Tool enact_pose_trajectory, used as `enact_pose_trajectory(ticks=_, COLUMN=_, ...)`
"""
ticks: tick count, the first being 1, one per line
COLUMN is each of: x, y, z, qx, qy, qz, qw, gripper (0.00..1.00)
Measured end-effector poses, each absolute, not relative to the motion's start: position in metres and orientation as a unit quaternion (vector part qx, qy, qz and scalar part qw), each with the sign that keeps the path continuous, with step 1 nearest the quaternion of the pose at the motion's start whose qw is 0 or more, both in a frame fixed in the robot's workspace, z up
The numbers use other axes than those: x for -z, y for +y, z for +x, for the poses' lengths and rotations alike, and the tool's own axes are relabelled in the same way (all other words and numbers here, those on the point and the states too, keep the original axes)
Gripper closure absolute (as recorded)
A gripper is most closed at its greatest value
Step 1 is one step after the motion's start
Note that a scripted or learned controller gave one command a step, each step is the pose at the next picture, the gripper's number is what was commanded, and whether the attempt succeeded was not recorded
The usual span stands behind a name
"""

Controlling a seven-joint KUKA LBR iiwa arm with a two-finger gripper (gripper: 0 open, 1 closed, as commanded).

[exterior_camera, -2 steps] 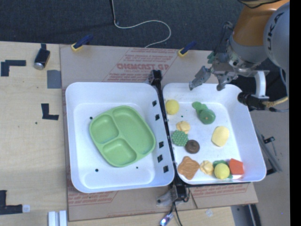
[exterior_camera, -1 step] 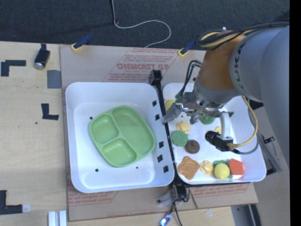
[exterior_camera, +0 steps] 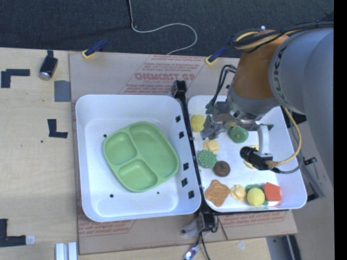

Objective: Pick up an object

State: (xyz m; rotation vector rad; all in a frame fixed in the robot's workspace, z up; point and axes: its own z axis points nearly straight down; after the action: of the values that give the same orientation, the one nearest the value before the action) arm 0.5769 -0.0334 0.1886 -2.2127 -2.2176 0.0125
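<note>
While the tool (exterior_camera: 212, 128) sits low in the right bin (exterior_camera: 290, 196), jaw state unreadable, a yellow piece (exterior_camera: 197, 123) lies just left of it and a green ball (exterior_camera: 237, 134) just right.

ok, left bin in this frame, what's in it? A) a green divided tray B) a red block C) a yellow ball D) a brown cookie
A: the green divided tray lies alone in the left bin; the small food-like items sit in the right bin, under the gripper.
</note>
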Motion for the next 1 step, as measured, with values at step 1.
enact_pose_trajectory(ticks=1, x=-0.1954, y=-0.0332, z=0.5767, qx=-0.006, qy=-0.708, qz=-0.706, qw=0.006, gripper=1.0)
